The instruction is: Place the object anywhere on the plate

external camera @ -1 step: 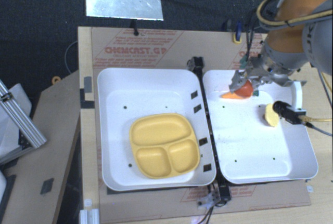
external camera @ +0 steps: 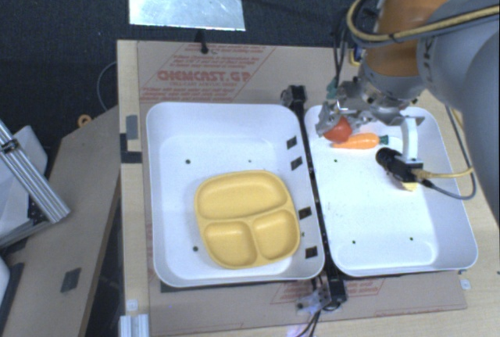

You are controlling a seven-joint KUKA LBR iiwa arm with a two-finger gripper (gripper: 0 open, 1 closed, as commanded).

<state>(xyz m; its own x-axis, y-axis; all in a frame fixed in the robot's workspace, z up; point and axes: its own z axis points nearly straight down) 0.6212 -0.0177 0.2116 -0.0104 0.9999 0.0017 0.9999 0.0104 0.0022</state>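
Yellow plate [external camera: 246, 216] in the left bin [external camera: 168, 171] carries nothing; placing is not yet done.
The toy carrot [external camera: 359, 141] lies in the right bin [external camera: 437, 241]; the tool [external camera: 337, 118] hovers at its red end, grip state impossible to tell.

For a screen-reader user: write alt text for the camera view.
A grey robot arm's pincer hangs over a toy carrot and a red object in the right white bin. A yellow divided plate lies in the left bin.

Orange toy carrot [external camera: 361, 141] lies flat in right bin; yellow divided plate [external camera: 246, 217] in left.
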